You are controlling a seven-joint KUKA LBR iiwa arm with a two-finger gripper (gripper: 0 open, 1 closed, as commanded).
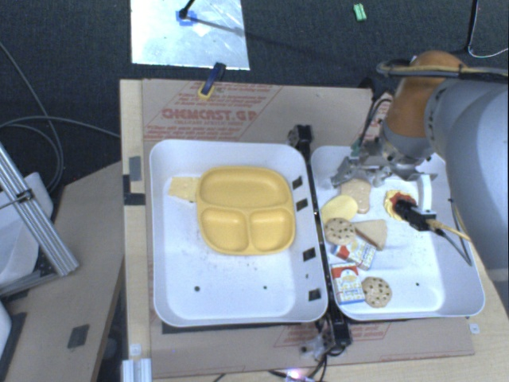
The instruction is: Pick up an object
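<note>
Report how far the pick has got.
Done: the arm has reached over the right bin, its tool low at the far end beside a pale food piece. In hand: nothing visibly lifted; the grip itself is hidden. Left: the whole pick. Cookies, the wedge and the small cartons lie in the bin; the yellow tray sits in the left bin.

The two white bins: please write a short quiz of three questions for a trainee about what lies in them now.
1. True or false: the yellow divided tray lies in the right bin.
2. How many round chocolate-chip cookies lie in that bin? A) one B) two C) four
3. Fill in: the gripper hovers over the ___ end of the right bin.

Key: 1 false, it lies in the left bin. 2 B: one cookie beside the sandwich wedge, another nearer the camera. 3 far.
</note>
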